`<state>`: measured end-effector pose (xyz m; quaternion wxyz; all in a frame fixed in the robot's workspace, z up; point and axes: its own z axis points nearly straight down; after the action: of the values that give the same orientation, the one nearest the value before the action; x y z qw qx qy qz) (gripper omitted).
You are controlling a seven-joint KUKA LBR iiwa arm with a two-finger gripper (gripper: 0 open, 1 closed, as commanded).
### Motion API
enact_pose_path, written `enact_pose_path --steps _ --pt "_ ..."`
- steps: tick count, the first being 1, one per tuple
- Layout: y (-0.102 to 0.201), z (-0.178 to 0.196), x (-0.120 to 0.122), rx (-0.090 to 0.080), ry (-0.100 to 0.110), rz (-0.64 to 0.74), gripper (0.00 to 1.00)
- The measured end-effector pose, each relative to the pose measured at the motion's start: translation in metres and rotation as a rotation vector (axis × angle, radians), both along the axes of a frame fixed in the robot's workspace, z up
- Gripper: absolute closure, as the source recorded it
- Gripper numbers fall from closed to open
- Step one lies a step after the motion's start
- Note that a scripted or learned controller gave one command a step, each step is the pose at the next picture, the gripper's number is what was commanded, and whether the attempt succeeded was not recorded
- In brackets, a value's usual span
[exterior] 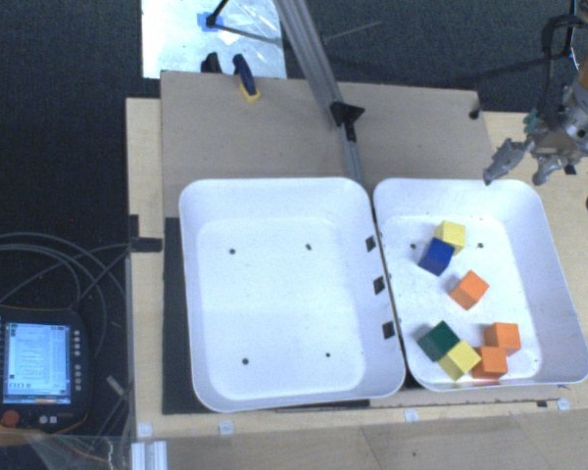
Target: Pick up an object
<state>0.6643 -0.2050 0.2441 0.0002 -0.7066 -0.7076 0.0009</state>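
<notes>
Nothing is picked up so far: the metal two-finger pincer point(525, 165) hangs spread and bare above the far rim of the right-hand shallow white bin point(554, 262), apart from every cube. The small coloured cubes lie on that bin's floor, the yellow cube point(452, 233) and blue cube point(436, 256) nearest, so approach, descent and grasp all remain. The arm is cut off at the right edge, and the near-corner cubes crowd together, their edges hard to separate.

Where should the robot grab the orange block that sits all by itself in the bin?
Probably from straight above, fingers closing on two opposite flat sides of the lone orange block. It sits turned cornerwise with free space all round, so the gripper would likely need to rotate to match its sides.
</notes>
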Motion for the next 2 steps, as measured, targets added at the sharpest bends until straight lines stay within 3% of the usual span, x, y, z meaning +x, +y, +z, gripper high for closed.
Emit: enact_pose_path --steps 2 --pt "-0.009 -0.108 0.003 0.0 0.0 0.003 0.0"
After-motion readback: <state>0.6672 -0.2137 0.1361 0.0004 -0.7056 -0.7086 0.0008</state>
